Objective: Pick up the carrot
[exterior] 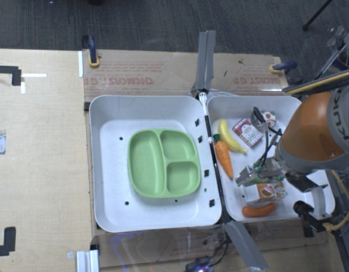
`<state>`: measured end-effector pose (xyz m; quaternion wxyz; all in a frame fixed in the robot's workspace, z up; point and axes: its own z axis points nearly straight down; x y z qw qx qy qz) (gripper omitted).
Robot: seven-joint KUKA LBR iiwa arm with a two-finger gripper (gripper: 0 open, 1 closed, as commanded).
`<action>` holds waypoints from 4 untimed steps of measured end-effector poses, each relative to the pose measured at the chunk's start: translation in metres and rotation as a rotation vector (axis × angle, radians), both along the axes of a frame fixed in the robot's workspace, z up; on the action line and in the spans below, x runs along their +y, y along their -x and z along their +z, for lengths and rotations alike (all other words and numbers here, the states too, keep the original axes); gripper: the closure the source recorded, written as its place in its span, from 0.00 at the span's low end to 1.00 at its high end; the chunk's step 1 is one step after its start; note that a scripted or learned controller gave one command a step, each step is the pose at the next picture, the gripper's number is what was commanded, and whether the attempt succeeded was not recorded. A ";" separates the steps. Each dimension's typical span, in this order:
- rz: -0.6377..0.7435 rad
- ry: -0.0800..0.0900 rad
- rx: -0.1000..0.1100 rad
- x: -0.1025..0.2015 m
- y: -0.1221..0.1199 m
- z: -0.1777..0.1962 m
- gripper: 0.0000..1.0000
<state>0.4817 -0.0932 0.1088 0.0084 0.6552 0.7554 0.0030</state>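
Observation:
The carrot (223, 158), orange with a green top, lies along the left wall of the right bin (234, 213), just below a yellow banana (230, 136). My gripper (247, 178) hovers low in the right bin, a short way right of and below the carrot's tip. Its fingers (242, 180) point left and sit apart with nothing visible between them. The carrot rests free on the bin floor, apart from the gripper.
The left bin (100, 152) holds a green divided plate (164, 163). In the right bin lie a red-and-white packet (248, 131), another packet (269, 191) under the wrist, and a sausage (258, 209) near the front wall. A clamp post (205, 61) stands between the bins at the back.

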 end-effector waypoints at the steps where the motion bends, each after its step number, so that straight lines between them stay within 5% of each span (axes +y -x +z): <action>1: 0.149 0.010 -0.018 -0.006 -0.006 -0.005 0.00; 2: 0.232 -0.004 0.016 -0.007 -0.016 -0.016 0.00; 3: 0.231 -0.003 0.015 -0.007 -0.016 -0.007 1.00; 4: 0.454 -0.002 0.016 -0.006 -0.044 -0.016 1.00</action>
